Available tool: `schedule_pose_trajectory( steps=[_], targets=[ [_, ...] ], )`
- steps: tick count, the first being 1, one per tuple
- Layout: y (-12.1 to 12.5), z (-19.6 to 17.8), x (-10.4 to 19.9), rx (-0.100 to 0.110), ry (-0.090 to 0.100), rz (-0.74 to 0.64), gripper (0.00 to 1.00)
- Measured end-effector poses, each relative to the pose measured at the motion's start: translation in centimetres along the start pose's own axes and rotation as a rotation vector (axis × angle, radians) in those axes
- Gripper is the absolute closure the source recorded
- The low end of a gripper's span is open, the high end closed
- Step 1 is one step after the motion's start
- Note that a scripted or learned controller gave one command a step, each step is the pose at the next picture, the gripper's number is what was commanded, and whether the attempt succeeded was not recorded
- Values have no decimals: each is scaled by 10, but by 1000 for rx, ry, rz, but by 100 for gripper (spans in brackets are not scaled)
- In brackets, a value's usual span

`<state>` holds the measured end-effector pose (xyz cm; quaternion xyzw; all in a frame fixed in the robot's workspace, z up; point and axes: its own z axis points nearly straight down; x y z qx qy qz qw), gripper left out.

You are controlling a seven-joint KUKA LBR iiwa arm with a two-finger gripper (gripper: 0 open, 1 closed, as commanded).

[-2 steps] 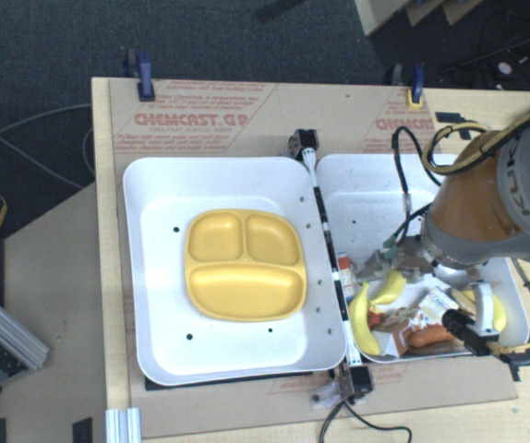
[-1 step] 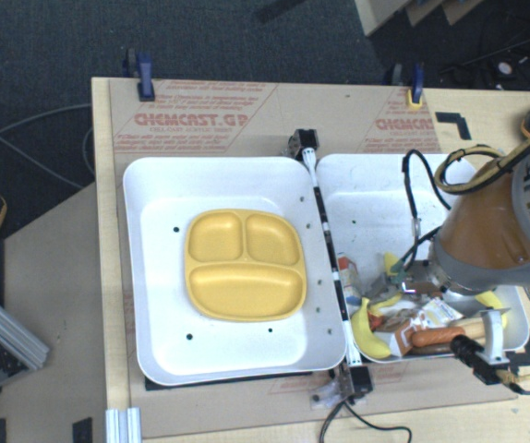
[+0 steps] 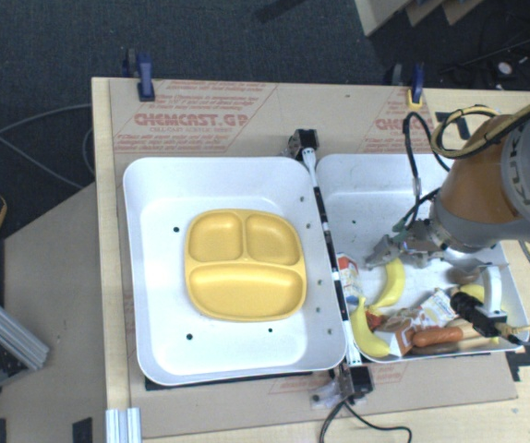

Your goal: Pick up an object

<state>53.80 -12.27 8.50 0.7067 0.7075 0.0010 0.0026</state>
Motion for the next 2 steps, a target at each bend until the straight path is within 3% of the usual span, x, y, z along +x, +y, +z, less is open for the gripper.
schedule_pose_trajectory(
  steps=[1,2],
  targets=[
    [-2,-10,1,2,1,1,100],
    [56,-125,79,-12,4,-10,100]
  ],
)
